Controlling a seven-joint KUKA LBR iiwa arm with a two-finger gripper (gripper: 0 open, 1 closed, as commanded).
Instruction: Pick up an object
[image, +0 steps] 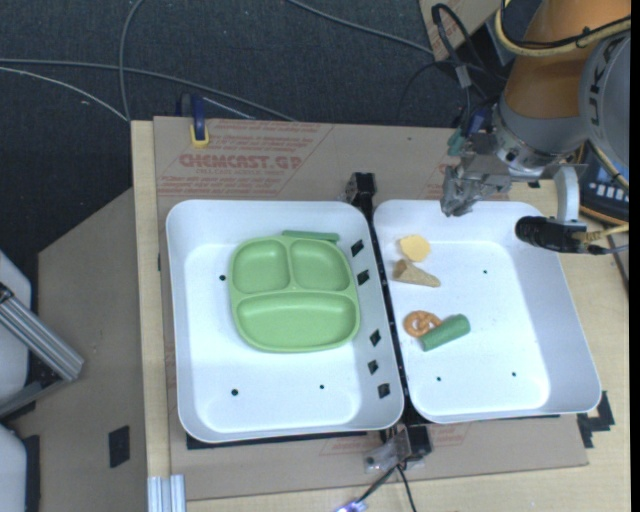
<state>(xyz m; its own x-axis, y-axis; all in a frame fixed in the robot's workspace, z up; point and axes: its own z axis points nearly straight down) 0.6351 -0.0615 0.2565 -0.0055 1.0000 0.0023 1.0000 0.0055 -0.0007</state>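
My gripper (456, 206) hangs over the far rim of the right bin (520, 360), above and to the right of the small items. In that bin lie a yellow round piece (415, 247), a tan wedge (418, 274), an orange pretzel-shaped piece (420, 323) and a green cylinder (446, 332) touching the pretzel. I see nothing between the fingers. A green divided plate (293, 293) rests in the left bin (200, 380).
A cardboard sheet (240, 155) lies under both bins. Black clips (360, 186) mark the seam between the bins. Cables run across the dark floor at the back. A metal rail (35, 335) sits at the left.
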